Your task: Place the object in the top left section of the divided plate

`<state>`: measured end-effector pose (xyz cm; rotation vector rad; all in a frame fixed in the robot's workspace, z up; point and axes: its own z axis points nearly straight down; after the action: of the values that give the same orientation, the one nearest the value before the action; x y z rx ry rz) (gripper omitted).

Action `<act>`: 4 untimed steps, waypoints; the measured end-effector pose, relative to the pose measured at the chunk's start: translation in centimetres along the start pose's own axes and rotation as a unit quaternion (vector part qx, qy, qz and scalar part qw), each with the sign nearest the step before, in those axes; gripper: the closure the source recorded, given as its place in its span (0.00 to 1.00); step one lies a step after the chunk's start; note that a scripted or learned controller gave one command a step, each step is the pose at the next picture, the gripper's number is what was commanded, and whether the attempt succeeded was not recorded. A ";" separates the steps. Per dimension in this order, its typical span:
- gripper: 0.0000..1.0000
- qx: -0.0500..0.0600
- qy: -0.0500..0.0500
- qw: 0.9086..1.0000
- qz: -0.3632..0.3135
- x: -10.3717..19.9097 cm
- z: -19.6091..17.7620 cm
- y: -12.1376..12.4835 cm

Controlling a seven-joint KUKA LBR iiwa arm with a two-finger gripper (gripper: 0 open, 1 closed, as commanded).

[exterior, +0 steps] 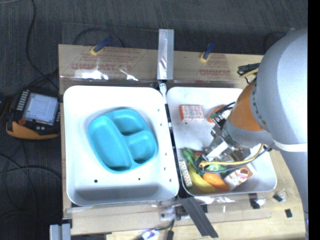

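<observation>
The blue divided plate (122, 139) lies in the left white bin (80, 184), with three sections and nothing in them. My gripper (207, 160) is down in the right bin (265, 184), low over a pile of play food at its front. Under and beside it lie a green vegetable (188, 159), a yellow banana (193, 180) and an orange carrot (215, 179). The arm's wrist and its cables hide the gripper's tip, so I cannot see whether anything is held.
A pink and white box (191, 112) lies at the back of the right bin. A small white and red carton (239, 176) sits at the front right. The arm's orange band (245, 114) and grey body cover the bin's right side. A handheld device (35, 113) rests left of the bench.
</observation>
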<state>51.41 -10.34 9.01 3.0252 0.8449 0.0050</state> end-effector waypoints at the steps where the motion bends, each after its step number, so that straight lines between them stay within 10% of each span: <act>1: 1.00 -0.005 0.009 0.992 0.126 -1.5 -0.2 -1.9; 4: 1.00 -0.002 0.009 0.986 0.168 -1.5 -0.2 -1.9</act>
<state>49.15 -9.53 9.19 3.1247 0.3256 0.0339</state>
